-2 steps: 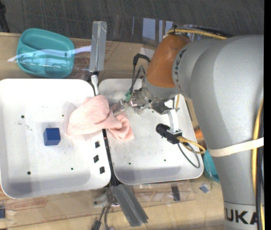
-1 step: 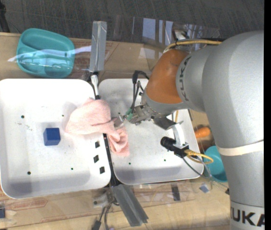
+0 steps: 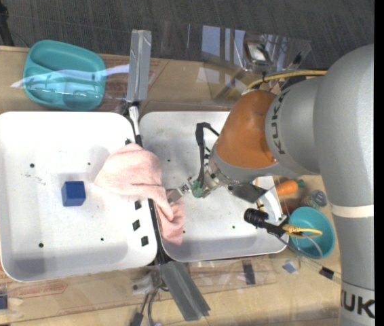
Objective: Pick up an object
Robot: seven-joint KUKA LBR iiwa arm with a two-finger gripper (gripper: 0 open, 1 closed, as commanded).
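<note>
Nearest to me, one teal bowl [image 3: 312, 231] sits at the right bin's [image 3: 199, 246] corner, with one orange thing [image 3: 288, 187] just behind it. One blue cube [image 3: 74, 193] lies in the left bin [image 3: 15, 182]. One pink cloth [image 3: 141, 178] hangs over the wall between the two bins. The gripper [image 3: 197, 187] is low in the right bin, just beside the cloth; I cannot tell if it is gripping anything. Farthest, one teal plastic tub [image 3: 64, 75] rests on the desk [image 3: 178, 73].
</note>
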